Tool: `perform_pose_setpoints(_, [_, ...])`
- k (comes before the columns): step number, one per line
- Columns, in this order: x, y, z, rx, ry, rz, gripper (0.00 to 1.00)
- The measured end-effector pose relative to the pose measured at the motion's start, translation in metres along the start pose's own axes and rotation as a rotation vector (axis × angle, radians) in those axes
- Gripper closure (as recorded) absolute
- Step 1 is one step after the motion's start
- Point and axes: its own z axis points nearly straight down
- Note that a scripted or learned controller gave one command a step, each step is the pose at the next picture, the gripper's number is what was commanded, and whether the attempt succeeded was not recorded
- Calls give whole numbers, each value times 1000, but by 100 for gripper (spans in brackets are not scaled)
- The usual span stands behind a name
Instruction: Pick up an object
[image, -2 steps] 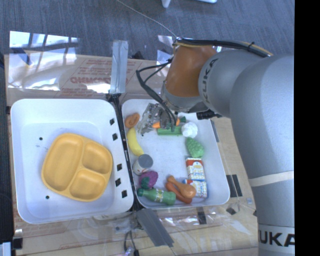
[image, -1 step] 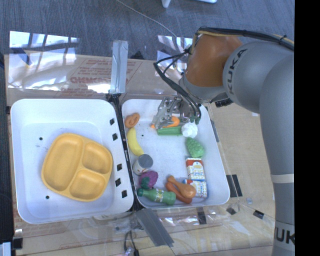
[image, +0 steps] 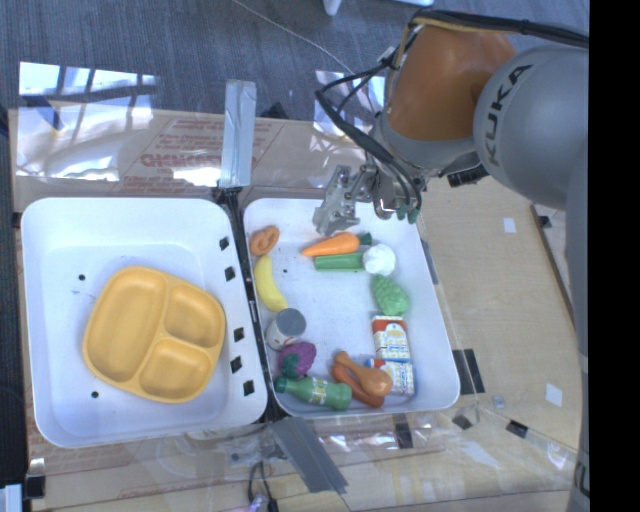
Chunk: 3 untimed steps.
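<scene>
Grey two-finger gripper (image: 336, 212) hangs over the far rim of the right white bin (image: 432, 300). Nothing between the jaws; their spread cannot be told. Orange plastic carrot (image: 331, 245) lies in that bin just beneath the fingertips, touching a green toy cucumber (image: 339, 262) on its near side.

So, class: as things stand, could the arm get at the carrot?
Probably yes. The pincer hangs just above the carrot, which lies on top near the bin's far wall, nothing over it; only a green piece sits close beside.
</scene>
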Motion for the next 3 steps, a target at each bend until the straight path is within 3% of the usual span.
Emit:
perform_pose_setpoints(1, [67,-33,101,-3,15,-277,100])
perform_pose_setpoints(2, [66,-33,100,-2,13,-277,0])
perform_pose_setpoints(3, [123,-48,145,-3,9,-437,0])
